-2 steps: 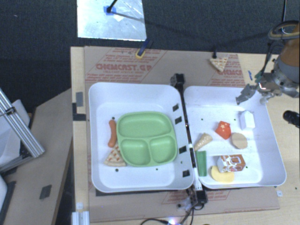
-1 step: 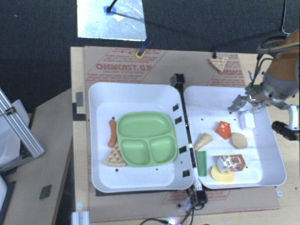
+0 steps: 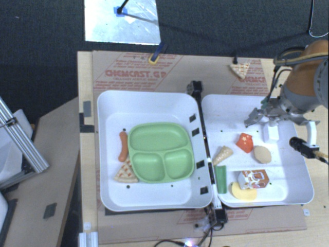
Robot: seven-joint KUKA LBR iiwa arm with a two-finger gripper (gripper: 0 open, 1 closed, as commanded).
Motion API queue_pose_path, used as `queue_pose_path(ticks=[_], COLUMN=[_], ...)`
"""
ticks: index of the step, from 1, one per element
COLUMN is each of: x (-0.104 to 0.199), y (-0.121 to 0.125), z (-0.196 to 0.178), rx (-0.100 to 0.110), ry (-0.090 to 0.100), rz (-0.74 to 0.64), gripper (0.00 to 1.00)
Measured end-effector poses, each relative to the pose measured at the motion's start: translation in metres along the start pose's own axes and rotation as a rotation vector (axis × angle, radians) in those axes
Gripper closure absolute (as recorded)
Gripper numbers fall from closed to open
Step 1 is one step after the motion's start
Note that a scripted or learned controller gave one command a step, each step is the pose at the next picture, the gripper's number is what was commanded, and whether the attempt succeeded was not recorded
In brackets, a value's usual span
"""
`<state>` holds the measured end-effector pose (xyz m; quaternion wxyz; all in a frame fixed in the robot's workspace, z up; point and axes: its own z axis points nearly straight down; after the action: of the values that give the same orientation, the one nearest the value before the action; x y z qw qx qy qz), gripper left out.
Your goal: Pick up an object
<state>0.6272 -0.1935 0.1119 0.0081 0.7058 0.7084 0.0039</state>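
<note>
Over the right bin (image 3: 303, 189), up at its two o'clock corner, the jaws (image 3: 271, 133) hang from the grey-and-orange arm (image 3: 308, 81), and whether they're apart or together, I cannot tell. Nothing visible between them. Just at seven o'clock of them sits the red block (image 3: 245, 142), with the tan egg-shaped piece (image 3: 262, 154) right beside it. Further down: a cone-shaped wedge (image 3: 222, 155), the green stick (image 3: 221, 179), a printed carton (image 3: 253, 178) and a yellow banana (image 3: 243, 192) at the bin's six o'clock edge. Across in the left bin (image 3: 154, 104), a green divided plate (image 3: 159, 152), a sausage (image 3: 123, 144) and a pizza slice (image 3: 125, 173).
</note>
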Motion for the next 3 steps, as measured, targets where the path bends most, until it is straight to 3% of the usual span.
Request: queue_pose_path(ticks=[1,2,3], x=[-0.001,-0.001,-0.010], y=[0.003,0.004,0.011], z=[0.004,-0.006,-0.056], rx=[-0.006,-0.007,0.010], ry=[-0.001,-0.002,0.003], rz=[0.000,-0.003,-0.001], gripper=[0.00,1.00,1.00])
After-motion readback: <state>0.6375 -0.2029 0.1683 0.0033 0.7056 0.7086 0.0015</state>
